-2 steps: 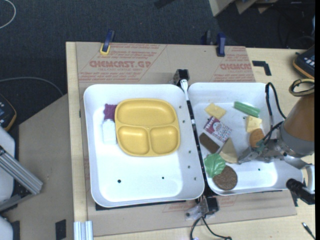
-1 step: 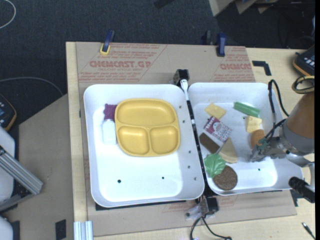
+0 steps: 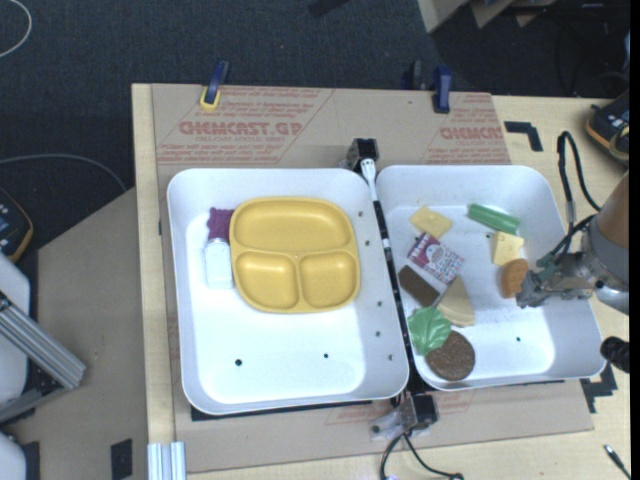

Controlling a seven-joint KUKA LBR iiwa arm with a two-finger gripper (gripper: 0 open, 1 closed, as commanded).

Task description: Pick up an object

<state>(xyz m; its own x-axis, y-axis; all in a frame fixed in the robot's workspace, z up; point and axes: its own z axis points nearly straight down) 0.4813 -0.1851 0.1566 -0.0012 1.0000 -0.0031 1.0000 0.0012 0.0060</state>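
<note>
Tool (image 3: 530, 290) sits low at the right bin's (image 3: 540, 353) right side beside a small orange piece (image 3: 512, 274), apparently positioned to grasp it; grip state indeterminable.

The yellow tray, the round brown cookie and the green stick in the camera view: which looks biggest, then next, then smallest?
1. Yellow tray, by far the biggest, in the left bin.
2. Round brown cookie.
3. Green stick, though it looks close to the cookie, so that order is unsure.
</note>
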